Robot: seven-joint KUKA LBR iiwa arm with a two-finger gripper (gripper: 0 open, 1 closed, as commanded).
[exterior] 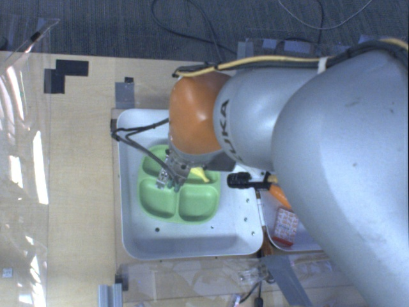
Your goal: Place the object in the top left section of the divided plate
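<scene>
A green divided plate [197,203] lies in the left white bin [192,242]. A yellow object [202,174] rests at the plate's upper right part, half hidden under the arm. My gripper [169,180] hangs over the plate's left side, about where the upper left and lower left sections meet. The orange wrist band [195,117] and grey arm cover the plate's top edge and most of the right bin.
In the right bin [276,243], an orange item [280,196] and a red-and-white packet [285,226] peek out beside the arm. A black cable [137,147] runs from the wrist across the left bin's upper corner. Light wooden bench spreads to the left.
</scene>
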